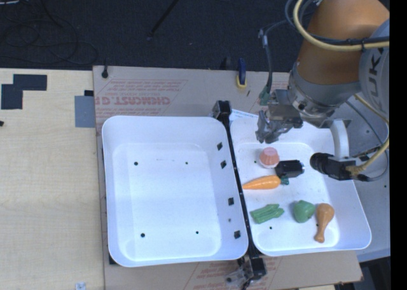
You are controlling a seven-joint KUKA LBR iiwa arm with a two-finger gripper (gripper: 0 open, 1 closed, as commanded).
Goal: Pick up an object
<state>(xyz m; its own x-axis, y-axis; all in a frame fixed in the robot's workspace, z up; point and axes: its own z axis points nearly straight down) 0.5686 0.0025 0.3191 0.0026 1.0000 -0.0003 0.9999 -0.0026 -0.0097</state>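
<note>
Pale wooden tabletop point(44, 187) under dark floor with loose cables; a brown cardboard sheet point(152, 95) carries two shallow white plastic bins side by side. Camera view, single fixed overhead, slanted. Left white bin point(117, 155): nothing in it but a few small dark holes in its floor. Right white bin point(353, 228): holds six toy items. Small pink round cupcake-like piece point(269, 156) near the far end, a small black block point(289, 168) just beside it, an orange plastic carrot point(262, 183) lying crosswise below those two, a green ridged pod-shaped vegetable point(266, 213), a rounded green pepper-like piece point(303, 210), and a tan plastic drumstick point(323, 220) nearest the right wall. Grey arm with orange band enters from the right; its pincer point(271, 128) hangs over the far part of the right bin, just above the pink piece, nothing seen between its fingers; how far they are parted cannot be told from this angle. Judgement: approach stage, no object lifted. The pink piece sits closest beneath, but the black block crowds it. A clean descent should straddle one item alone, fingers clear of the neighbour and the bin divider point(230, 168).
</note>
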